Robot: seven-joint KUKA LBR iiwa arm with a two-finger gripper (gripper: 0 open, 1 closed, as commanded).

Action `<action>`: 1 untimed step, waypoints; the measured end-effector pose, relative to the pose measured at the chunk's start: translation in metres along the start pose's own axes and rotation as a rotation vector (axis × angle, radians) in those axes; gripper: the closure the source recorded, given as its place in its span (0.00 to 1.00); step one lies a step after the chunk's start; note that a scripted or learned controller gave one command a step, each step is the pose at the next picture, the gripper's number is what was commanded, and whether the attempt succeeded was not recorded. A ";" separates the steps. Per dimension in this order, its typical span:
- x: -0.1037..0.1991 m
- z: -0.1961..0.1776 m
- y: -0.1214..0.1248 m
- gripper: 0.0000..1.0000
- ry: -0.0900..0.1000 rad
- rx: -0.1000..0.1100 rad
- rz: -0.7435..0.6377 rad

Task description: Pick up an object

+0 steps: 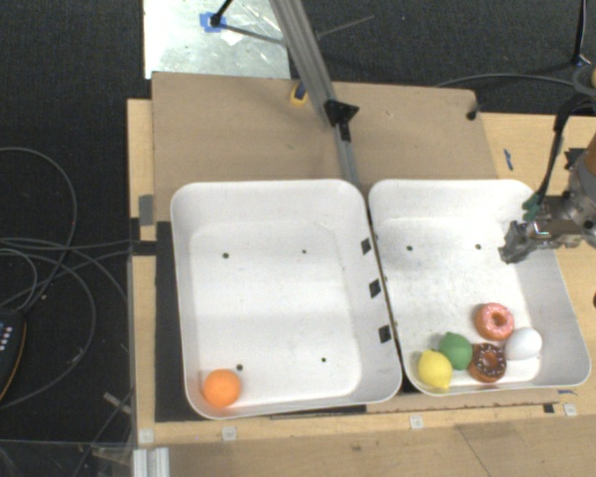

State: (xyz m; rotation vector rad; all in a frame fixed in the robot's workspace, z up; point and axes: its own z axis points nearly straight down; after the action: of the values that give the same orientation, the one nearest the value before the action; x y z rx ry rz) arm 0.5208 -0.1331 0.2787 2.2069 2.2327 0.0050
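Observation:
In the right bin (447,207), several small objects cluster at the front right corner: a pink frosted donut (494,319), a chocolate donut (488,363), a white egg-like ball (523,344), a green object (456,349) and a yellow lemon-like one (435,369). An orange ball (221,388) lies alone in the front left corner of the left bin (268,202). My gripper (514,244) hangs over the right bin's right side, behind the cluster and apart from it, with nothing seen between its fingers.
A slanted grey pole (308,48) with a black clamp crosses the bench behind the bins. Black clips sit on the seam between the two bins (374,288). Cables lie on the dark floor at left.

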 end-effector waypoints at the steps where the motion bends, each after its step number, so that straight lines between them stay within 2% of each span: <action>1: 0.058 0.005 0.016 1.00 0.001 0.001 0.000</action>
State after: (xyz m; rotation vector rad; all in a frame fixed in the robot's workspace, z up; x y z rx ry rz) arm 0.5358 -0.0751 0.2742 2.2078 2.2341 0.0049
